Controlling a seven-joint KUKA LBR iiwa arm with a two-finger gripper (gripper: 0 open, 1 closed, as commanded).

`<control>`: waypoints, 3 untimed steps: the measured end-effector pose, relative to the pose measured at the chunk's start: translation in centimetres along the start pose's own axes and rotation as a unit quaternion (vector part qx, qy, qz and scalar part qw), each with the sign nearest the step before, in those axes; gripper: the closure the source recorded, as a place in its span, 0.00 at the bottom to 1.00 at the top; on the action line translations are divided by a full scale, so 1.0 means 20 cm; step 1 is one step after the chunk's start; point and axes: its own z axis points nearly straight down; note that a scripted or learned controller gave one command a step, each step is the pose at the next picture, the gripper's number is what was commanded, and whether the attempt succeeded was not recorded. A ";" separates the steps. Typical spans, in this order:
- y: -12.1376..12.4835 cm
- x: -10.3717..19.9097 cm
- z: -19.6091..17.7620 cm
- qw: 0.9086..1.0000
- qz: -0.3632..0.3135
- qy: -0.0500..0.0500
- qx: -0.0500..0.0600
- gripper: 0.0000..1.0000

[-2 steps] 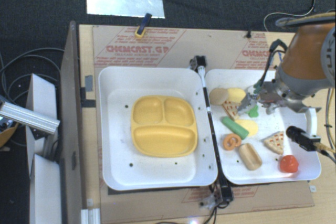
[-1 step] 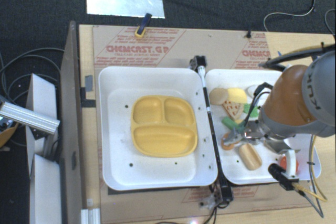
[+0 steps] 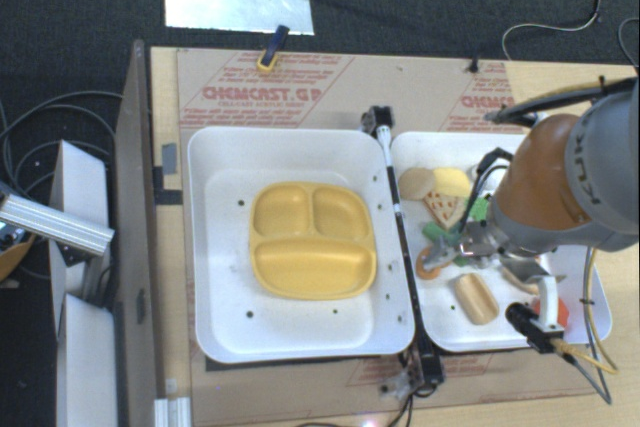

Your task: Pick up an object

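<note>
The right bin [image 3: 440, 340] holds several toy foods: a tan round piece [image 3: 415, 183], a yellow piece [image 3: 451, 181], a checked orange wedge [image 3: 441, 206], a green piece [image 3: 436, 233], an orange ring [image 3: 432, 263] and a tan roll [image 3: 475, 298]. My gripper [image 3: 468, 243] hangs low over the middle of this bin, right beside the green piece and the ring. The bulky grey and orange arm [image 3: 545, 185] covers the right half of the bin and hides the wrist.
The left bin [image 3: 215, 215] holds a yellow divided plate [image 3: 310, 240]. A black rod [image 3: 395, 205] runs along the seam between the bins. A red-orange piece [image 3: 562, 313] and cables lie at the right bin's near right corner.
</note>
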 end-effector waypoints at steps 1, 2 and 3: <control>-0.13 -0.21 -0.16 1.000 0.003 -0.001 0.002 0.00; -0.12 0.00 0.00 1.000 0.000 0.000 0.000 0.00; 0.21 -0.30 -0.46 1.000 0.000 -0.003 -0.004 0.00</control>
